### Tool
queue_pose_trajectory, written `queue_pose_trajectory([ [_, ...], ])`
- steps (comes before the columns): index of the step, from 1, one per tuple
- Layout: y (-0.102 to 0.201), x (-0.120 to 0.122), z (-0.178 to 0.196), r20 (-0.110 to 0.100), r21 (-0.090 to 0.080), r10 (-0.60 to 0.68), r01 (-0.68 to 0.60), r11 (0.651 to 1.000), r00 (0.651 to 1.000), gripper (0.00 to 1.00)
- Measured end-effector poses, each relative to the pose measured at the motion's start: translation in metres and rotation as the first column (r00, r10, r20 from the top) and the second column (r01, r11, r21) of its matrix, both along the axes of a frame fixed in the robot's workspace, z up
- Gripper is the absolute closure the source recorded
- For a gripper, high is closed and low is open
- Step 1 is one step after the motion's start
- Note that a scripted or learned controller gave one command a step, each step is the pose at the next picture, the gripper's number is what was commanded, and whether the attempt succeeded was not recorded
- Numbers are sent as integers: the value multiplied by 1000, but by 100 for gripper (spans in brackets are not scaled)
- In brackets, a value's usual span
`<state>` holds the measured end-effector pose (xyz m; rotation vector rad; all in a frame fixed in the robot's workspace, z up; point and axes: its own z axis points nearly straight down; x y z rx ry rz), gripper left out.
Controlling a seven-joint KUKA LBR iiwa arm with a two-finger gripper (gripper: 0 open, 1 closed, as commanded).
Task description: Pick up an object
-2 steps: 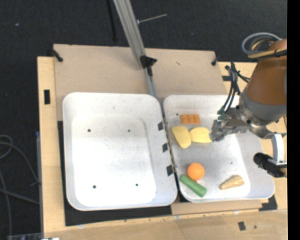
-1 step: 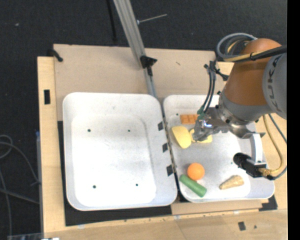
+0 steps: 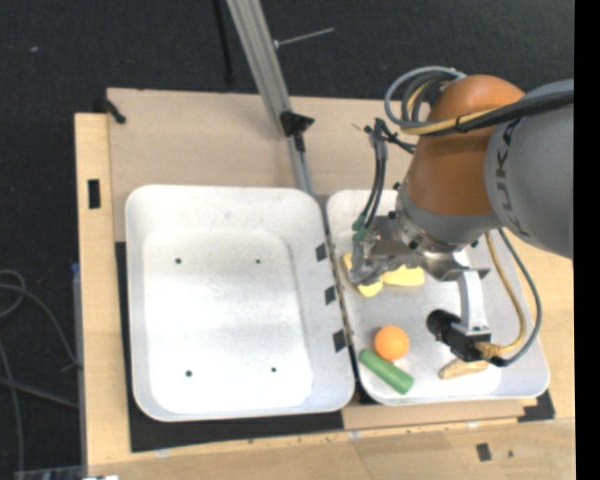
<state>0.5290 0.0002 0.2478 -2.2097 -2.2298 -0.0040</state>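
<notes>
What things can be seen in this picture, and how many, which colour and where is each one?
left bin: one, white, on the bench
right bin: one, white, beside the left bin
orange ball: one, orange, right bin
green cylinder: one, green, right bin, just below the ball in view
yellow thing: one, yellow, right bin, partly under the gripper
tan thing: one, right bin, too small to identify
metal rail: one, grey, slanting behind the bins
bench: one, pale wood
arm: one, grey, orange band
gripper: one, over the right bin's left side
</notes>
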Motion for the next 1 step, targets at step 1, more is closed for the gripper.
queue_pose_trajectory([
  [1,50,1,1,2,-1,-1,1,1000,1000,100],
])
